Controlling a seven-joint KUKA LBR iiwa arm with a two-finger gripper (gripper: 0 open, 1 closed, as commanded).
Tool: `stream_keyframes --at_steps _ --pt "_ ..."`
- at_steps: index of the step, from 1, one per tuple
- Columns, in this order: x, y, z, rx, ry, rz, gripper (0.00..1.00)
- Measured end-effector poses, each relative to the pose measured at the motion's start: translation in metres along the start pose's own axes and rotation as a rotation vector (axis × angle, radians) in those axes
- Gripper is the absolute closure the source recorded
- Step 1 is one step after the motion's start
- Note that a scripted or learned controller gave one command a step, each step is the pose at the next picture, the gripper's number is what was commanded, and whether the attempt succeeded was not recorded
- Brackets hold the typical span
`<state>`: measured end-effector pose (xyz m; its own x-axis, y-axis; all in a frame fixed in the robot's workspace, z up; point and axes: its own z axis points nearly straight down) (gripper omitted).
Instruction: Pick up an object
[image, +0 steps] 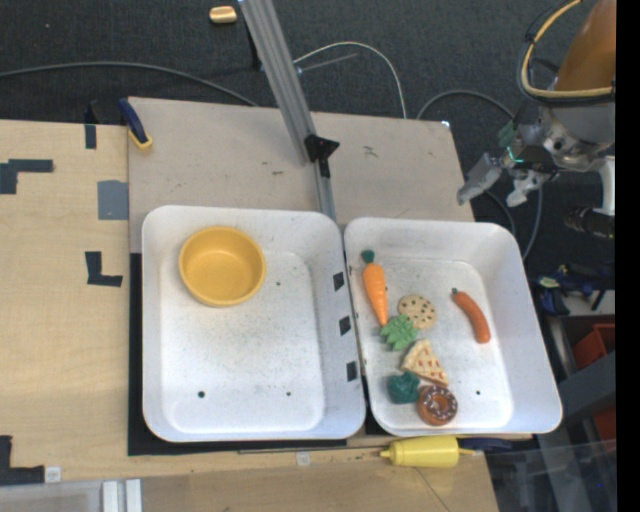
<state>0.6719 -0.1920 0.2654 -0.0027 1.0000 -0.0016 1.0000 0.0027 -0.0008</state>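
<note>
Yellow bowl (222, 265) upright in the upper left of the left bin (170, 400), on the counter (60, 300). Further right, in the right bin (520, 400): orange carrot (375, 290) with green top, lying along the bin's left side; just right of it a speckled cookie (416, 311); below, touching or nearly so, a green leafy piece (399, 332), a pizza slice (426, 362), a dark green lump (403, 388) and a chocolate doughnut (437, 405). Apart from that cluster, nearer the right wall, a red-orange sausage (472, 315) lying at a slant. Below the right bin, on the counter edge, a yellow bottle (425, 453) on its side. At far upper right, above and outside the right bin, the end effector (500, 183), fingers spread, nothing between them, well clear of every item.
</note>
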Motion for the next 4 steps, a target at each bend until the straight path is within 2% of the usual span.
stream_keyframes --at_steps 1,3,4 --pt "0.0 0.0 0.0 0.0 0.0 0.0 0.0" --pt "0.012 0.008 0.103 0.006 0.002 0.0 0.0" --pt "0.008 0.006 0.142 0.007 -0.002 0.002 0.0"
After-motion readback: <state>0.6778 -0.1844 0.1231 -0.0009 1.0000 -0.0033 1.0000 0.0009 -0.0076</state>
